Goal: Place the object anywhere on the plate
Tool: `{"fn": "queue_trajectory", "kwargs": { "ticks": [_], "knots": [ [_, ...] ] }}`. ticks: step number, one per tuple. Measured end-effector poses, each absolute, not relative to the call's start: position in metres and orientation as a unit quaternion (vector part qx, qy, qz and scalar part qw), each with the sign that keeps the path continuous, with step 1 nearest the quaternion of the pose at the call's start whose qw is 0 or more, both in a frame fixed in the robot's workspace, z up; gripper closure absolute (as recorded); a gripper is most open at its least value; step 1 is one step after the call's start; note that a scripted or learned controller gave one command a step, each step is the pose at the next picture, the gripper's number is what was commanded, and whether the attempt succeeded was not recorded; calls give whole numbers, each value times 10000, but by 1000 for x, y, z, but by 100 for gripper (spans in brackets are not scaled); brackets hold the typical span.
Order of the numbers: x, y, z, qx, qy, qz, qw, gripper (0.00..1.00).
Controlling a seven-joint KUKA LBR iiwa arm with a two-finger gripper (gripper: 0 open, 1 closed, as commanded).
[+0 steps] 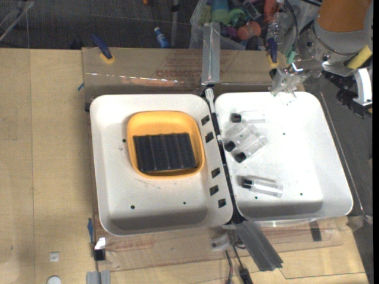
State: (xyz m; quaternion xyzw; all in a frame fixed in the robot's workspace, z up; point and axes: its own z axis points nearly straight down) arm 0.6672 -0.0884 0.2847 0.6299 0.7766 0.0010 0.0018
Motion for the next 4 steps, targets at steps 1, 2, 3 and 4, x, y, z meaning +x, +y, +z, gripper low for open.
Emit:
{"fn": "queue_trajectory", "kwargs": {
  "ticks": [1,2,3,4],
  "knots": [
    [667,-106,302,6071,7946,7,21,100],
    [667,-121,313,5891,8080,7,23,100],
    [667,-171,340,5676,8233,6,25,100],
    [667,-216,383,4079,9130,6,42,100]
  ]
}}
